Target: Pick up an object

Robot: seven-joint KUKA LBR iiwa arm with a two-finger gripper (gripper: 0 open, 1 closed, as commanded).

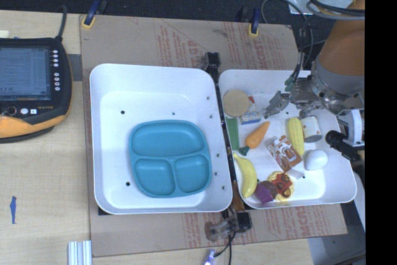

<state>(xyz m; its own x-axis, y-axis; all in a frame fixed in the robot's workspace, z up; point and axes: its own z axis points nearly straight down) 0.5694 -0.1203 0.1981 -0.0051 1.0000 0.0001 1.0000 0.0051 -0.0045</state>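
Here the tool (pixel 280 102) — fingers spread, holding nothing — hangs just above-right of the carrot (pixel 258 134).

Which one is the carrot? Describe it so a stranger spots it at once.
Start at the right white bin, beside the one holding the blue tray. Near its middle lies the carrot, tilted. It alone is orange and tapered; the banana and corn are yellow.

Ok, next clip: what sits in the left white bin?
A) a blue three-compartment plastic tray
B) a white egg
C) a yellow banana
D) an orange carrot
A: the blue three-compartment plastic tray lies in the left white bin, while the yellow banana, orange carrot and white egg all lie in the right white bin.
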